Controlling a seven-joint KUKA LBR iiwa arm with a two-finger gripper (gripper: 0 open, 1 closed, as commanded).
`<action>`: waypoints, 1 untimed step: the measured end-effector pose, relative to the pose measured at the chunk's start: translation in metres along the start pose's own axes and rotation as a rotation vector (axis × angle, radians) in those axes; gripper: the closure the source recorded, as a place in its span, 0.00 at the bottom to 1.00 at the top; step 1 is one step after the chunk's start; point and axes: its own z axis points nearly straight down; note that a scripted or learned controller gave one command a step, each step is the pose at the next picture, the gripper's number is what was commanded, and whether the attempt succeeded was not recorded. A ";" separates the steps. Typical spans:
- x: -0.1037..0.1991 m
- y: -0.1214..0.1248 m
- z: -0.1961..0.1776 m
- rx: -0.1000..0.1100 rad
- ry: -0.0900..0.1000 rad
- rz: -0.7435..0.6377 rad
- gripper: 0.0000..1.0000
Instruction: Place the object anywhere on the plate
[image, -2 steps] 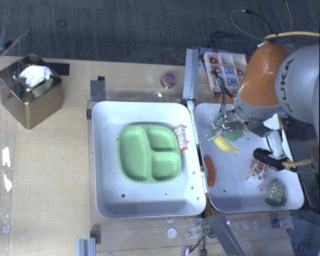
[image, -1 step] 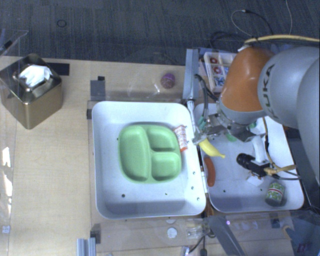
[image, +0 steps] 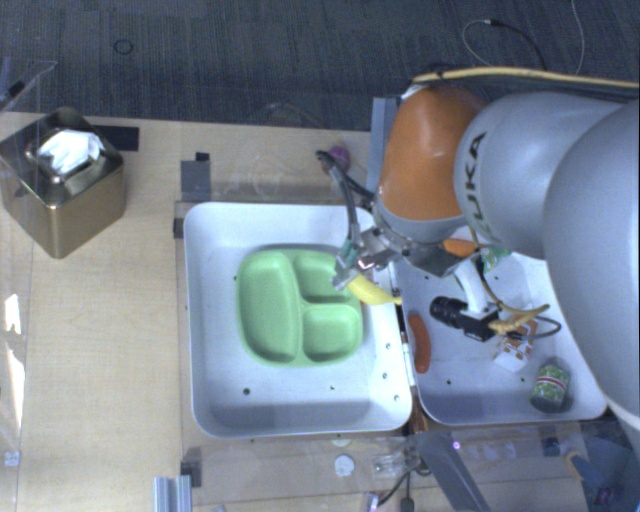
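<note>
The grey arm (image: 540, 170) bears the black letters "KUKA"

Grey arm (image: 560, 190), orange band, perhaps lettered.

Wood bench (image: 100, 350) w/ two white bins (image: 215, 330), brass-colored box (image: 65, 195) at far-left corner.

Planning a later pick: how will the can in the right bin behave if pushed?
The can stands upright near the right bin's corner, so a high push may tip it. Once on its round side, it would probably roll. It looks rigid.
</note>
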 end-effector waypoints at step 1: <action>0.000 0.000 0.000 0.000 0.000 0.001 0.00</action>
